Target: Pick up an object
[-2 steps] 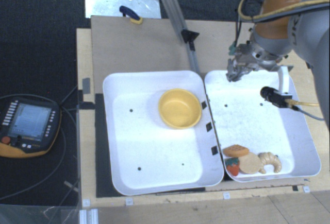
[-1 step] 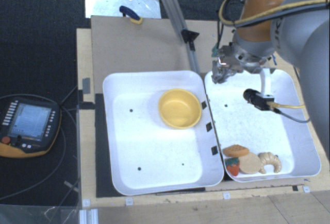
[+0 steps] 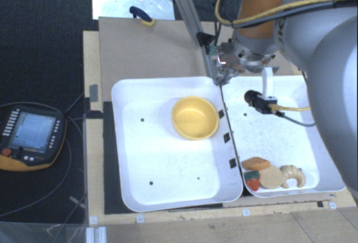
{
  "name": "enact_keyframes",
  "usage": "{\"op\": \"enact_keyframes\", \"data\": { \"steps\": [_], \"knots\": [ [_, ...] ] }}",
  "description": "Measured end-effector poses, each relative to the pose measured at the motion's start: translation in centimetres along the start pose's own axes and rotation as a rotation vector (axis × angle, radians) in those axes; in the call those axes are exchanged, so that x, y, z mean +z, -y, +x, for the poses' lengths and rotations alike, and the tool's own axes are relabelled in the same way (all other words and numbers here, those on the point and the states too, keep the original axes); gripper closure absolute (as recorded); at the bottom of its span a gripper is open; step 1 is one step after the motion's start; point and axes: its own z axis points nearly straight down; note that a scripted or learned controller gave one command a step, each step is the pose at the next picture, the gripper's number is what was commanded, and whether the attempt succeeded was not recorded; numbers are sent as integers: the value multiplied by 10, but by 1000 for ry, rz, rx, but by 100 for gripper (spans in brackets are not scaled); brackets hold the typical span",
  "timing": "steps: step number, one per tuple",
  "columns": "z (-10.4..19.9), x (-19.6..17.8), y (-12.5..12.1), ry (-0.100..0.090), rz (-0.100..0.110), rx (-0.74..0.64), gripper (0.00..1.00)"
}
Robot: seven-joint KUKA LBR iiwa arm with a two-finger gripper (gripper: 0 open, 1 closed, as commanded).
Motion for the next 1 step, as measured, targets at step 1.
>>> {"op": "enact_keyframes", "data": {
  "steps": [1],
  "knots": [
    [45,-6,-4,0,0,1,100]
  ]
}}
